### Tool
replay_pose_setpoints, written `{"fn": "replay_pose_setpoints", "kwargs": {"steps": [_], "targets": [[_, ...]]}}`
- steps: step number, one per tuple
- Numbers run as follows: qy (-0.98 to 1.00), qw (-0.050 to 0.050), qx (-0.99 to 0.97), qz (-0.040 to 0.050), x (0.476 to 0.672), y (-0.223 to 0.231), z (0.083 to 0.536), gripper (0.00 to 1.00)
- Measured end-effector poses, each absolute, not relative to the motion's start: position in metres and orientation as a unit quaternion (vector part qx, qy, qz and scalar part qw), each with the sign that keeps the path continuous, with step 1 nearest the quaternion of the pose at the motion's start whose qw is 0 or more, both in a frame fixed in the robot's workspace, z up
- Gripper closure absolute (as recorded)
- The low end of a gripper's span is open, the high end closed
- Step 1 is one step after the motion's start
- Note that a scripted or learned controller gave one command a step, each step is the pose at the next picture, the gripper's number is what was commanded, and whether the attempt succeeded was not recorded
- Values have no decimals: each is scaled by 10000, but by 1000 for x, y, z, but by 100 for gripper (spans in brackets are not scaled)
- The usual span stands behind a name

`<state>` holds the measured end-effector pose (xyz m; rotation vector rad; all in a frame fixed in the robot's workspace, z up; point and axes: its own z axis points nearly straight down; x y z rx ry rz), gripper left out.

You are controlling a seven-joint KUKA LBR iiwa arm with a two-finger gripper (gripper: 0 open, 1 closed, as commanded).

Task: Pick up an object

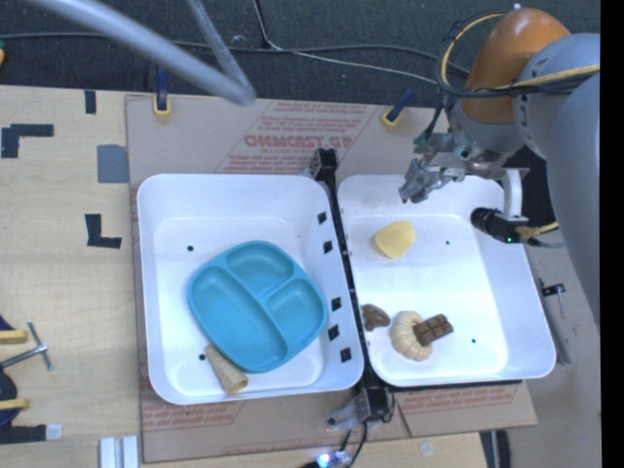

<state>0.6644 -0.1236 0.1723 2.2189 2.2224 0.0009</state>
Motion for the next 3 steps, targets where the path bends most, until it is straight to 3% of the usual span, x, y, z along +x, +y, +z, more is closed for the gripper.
{"fn": "replay_pose_setpoints", "kwargs": {"steps": [1, 3], "targets": [[7077, 5, 7065, 3, 665, -123, 204, 100], [7091, -11, 7051, -3, 637, -24, 227, 100]]}}
